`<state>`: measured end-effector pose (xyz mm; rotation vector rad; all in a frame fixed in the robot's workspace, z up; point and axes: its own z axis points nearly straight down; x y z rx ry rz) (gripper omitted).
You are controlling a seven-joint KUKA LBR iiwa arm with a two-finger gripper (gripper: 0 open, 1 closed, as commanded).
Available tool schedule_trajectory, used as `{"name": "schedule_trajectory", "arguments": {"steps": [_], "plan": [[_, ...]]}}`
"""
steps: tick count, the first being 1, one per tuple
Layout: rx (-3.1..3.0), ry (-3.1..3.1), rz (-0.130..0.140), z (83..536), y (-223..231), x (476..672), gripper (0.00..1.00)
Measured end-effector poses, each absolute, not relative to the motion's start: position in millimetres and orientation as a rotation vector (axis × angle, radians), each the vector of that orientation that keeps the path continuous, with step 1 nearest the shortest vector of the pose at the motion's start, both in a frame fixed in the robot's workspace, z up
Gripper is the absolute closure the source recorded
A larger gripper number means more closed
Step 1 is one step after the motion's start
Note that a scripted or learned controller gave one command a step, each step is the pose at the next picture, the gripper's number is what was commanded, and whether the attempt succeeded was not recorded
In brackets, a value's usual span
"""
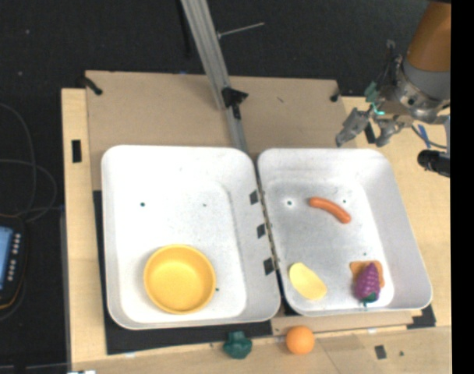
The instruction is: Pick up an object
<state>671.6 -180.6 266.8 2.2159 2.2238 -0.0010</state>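
Orange and round, a ball (299,340) sits nearest on the bench edge beside a small green toy (237,345). In the left bin (175,185) rests a yellow bowl (179,278). The right bin (377,185) holds a pale yellow piece (306,280), purple grapes (367,281) and, farther back, an orange sausage (330,209). Beyond its far corner hangs the gripper (367,129), fingers spread, holding nothing.

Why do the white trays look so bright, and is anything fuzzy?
In the camera view, both white bins are brightly and evenly lit, with soft, faint shadows; the yellow bowl is crisp; the gripper near the top right looks a little blurred; the floor behind the bench is very dark.
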Motion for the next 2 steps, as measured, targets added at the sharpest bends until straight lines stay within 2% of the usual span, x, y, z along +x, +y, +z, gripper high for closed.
{"name": "schedule_trajectory", "arguments": {"steps": [1, 2], "plan": [[2.215, 2.225, -0.003, 267, -181, 671.5, 0.00], [2.219, 2.220, -0.003, 213, -191, 673.1, 0.00]]}}
